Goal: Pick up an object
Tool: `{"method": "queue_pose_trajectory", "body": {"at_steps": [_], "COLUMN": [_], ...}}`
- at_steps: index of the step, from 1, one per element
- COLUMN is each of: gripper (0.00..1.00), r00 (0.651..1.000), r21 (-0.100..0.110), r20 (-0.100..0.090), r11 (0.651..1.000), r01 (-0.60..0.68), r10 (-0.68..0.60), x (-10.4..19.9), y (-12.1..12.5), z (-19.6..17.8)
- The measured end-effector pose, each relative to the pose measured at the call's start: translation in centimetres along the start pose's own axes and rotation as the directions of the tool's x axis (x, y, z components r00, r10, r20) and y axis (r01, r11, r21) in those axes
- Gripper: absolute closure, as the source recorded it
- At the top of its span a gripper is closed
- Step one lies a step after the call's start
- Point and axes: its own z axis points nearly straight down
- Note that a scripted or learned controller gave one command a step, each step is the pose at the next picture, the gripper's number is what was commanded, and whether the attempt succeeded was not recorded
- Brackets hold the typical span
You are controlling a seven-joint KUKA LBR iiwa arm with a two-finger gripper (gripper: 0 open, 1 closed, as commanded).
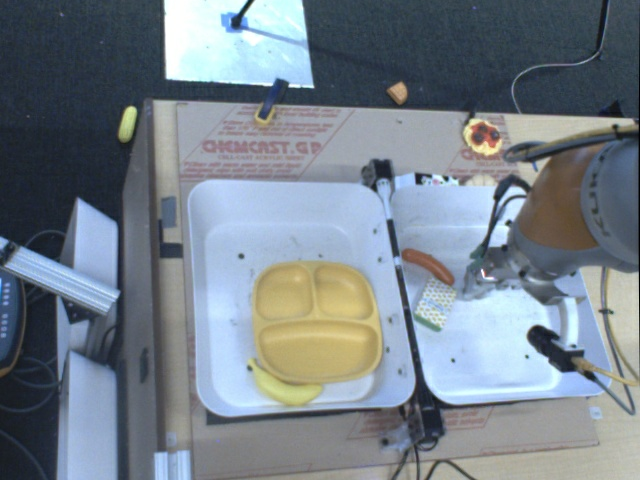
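In the right bin (500,368) a red-orange sausage (428,265) lies near the left wall. Just below it rests a small white card with green dots (434,304). My gripper (478,278) hangs low over the right bin, just right of both, close to the card's upper right corner. I see nothing held in it. The left bin (230,218) holds a yellow divided plate (318,320), with a banana (286,388) tucked under the plate's front edge.
The grey arm with its orange band (560,203) comes in over the right bin's far right side. A toy pizza (484,135) sits on the cardboard behind the right bin. A blue and yellow tool (270,101) lies on the cardboard's back edge.
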Motion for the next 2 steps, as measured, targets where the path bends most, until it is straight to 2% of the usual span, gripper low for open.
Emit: {"method": "queue_pose_trajectory", "body": {"at_steps": [1, 2], "gripper": [0.0, 0.0], "r00": [1.0, 1.0], "r21": [-0.001, -0.003], "r20": [0.0, -0.001], "r11": [1.0, 1.0], "r01": [0.0, 0.004], "r10": [0.0, -0.004], "x": [0.0, 3.6], "y": [0.0, 7.1], "z": [0.0, -0.1]}}
